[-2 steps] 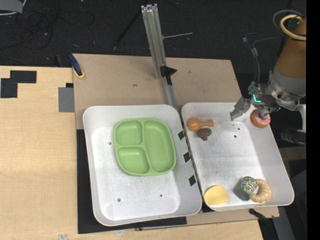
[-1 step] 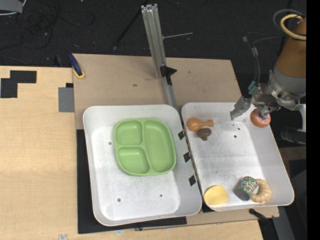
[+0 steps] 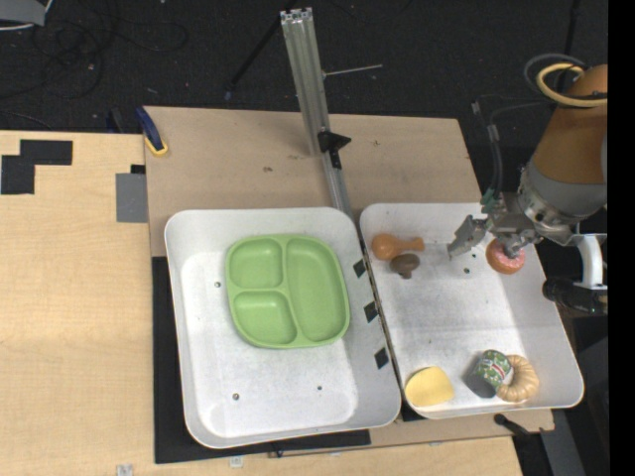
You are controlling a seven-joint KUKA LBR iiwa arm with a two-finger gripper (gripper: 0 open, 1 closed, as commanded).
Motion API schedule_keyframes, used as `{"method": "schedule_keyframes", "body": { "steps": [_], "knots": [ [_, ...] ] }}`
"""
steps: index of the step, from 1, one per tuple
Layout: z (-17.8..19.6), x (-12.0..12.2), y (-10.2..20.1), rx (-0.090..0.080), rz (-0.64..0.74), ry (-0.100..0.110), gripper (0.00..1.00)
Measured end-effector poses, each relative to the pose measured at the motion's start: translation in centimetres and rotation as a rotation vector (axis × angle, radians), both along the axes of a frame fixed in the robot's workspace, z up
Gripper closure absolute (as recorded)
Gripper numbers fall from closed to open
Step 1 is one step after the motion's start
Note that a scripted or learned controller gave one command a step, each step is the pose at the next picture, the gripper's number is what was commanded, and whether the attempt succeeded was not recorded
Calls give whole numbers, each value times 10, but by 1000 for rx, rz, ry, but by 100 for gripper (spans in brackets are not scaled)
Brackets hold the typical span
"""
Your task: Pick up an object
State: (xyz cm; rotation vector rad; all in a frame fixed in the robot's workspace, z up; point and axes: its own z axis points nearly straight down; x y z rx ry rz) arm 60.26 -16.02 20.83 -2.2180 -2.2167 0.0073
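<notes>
Bench with two white bins; the gripper hangs over the right bin's far edge, fingers spread, gripping nothing. I see the pink doughnut just beside it, unlifted; pick not done.

1. Landmark: right bin. Left bin touches its left edge and holds a green divided plate.
2. Gripper over the right bin's upper right, fingers spread, nothing between them.
3. Pink-red toy just beside the gripper.
4. Orange-brown toy upper left of the right bin.
5. Yellow piece and green-tan toy near its front edge.
</notes>
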Motion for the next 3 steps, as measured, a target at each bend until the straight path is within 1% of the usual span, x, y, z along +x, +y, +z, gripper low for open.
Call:
{"method": "schedule_keyframes", "body": {
  "steps": [1, 2, 3],
  "knots": [
    [-50, 6, -7, 0, 0, -2, 0],
    [-96, 3, 0, 1, -1, 0, 0],
    [-84, 3, -1, 0, -3, -3, 100]
  ]
}}
